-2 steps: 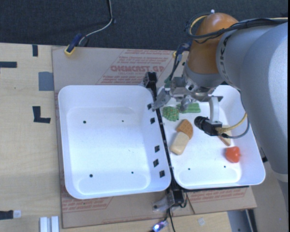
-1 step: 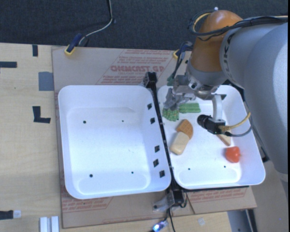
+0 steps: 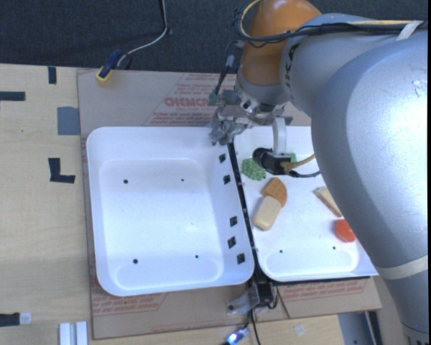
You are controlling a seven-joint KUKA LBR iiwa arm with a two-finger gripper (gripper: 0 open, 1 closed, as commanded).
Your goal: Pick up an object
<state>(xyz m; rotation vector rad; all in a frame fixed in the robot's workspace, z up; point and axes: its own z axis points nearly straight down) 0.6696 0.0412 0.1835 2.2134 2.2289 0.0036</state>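
The gripper [image 3: 221, 136] is hovering over the far corner of the right bin [image 3: 302, 257], at the rim that bin is sharing with the left bin [image 3: 158, 218], and I cannot tell whether its jaws are open or closed. A green piece [image 3: 251, 169], a tan bread-like piece [image 3: 267, 210], a pale wedge [image 3: 328, 200] and a red piece [image 3: 345, 230] are lying inside the right bin, the green piece sitting nearest that far corner.

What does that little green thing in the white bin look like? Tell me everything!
The green thing is small, bright green and bumpy, perhaps a toy vegetable. It lies on the floor of the right-hand bin, near the wall shared with the other bin, toward the far end. An orange-brown piece sits close by; I cannot tell if they touch.
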